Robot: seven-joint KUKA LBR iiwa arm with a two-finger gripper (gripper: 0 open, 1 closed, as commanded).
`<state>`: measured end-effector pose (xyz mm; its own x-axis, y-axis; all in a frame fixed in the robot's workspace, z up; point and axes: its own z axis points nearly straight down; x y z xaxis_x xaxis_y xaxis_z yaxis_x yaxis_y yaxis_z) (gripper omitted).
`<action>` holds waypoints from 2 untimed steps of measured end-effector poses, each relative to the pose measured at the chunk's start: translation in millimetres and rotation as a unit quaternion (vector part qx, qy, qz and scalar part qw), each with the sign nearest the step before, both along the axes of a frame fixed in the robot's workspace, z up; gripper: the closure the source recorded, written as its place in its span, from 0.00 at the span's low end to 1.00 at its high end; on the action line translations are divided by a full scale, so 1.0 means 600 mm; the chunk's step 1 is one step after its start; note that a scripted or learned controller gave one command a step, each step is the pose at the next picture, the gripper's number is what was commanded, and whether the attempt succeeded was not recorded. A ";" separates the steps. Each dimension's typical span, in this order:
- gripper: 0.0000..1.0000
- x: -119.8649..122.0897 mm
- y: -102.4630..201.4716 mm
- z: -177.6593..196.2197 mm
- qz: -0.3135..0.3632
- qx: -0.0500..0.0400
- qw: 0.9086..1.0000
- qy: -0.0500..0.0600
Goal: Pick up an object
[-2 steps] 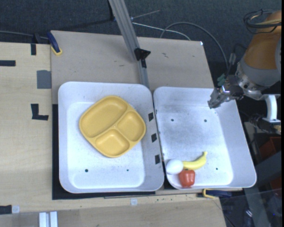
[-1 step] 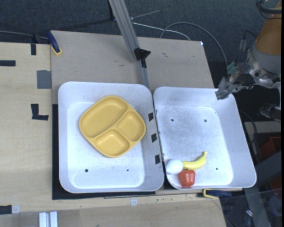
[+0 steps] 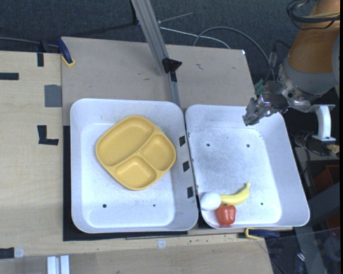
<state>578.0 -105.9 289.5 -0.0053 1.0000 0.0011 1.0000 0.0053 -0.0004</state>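
Nearest the camera, in the right bin [image 3: 285, 170], three small things are sitting bunched against the front-left corner: a red pepper-like piece [image 3: 226, 214], a white egg-shaped piece [image 3: 210, 201] touching it on the left, and a yellow banana [image 3: 237, 195] lying just behind them, curving up to the right. In the left bin [image 3: 80, 170], a yellow divided plate [image 3: 136, 152] is resting flat, three compartments facing up. Farther back, the gripper [image 3: 252, 115] is hanging over the right bin's far right corner, well apart from the three pieces, carrying nothing; whether it is open or closed cannot be told.
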 end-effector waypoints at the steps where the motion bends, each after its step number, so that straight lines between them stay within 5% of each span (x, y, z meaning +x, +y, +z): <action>1: 1.00 -0.030 0.081 -0.006 0.000 0.000 1.000 0.001; 2: 1.00 -0.061 0.148 -0.038 0.000 0.000 1.000 0.002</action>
